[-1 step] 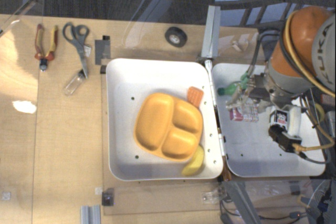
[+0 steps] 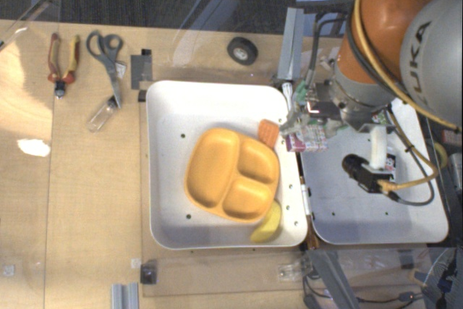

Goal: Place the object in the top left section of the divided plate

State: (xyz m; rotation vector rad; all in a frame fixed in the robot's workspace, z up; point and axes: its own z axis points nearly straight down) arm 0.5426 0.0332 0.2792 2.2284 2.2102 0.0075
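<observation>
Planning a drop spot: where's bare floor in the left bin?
Left bin: bare floor along its left wall and across the top, beside the yellow divided plate. Crowded on the right: orange piece at the plate's upper right near the tool, yellow banana-like piece at its lower right.

You see a glossy yellow plastic divided plate (image 2: 233, 174) in a smooth white bin (image 2: 173, 155). Left of that bin, matt pale wood bench (image 2: 72, 192) carries metal-bladed scissors (image 2: 108, 65).

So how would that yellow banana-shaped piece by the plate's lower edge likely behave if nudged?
The banana looks small and curved, so it would probably pivot or rock rather than slide straight. It sits wedged between the plate and the bin wall, which likely limits its travel. Its smooth look suggests slipperiness.
</observation>
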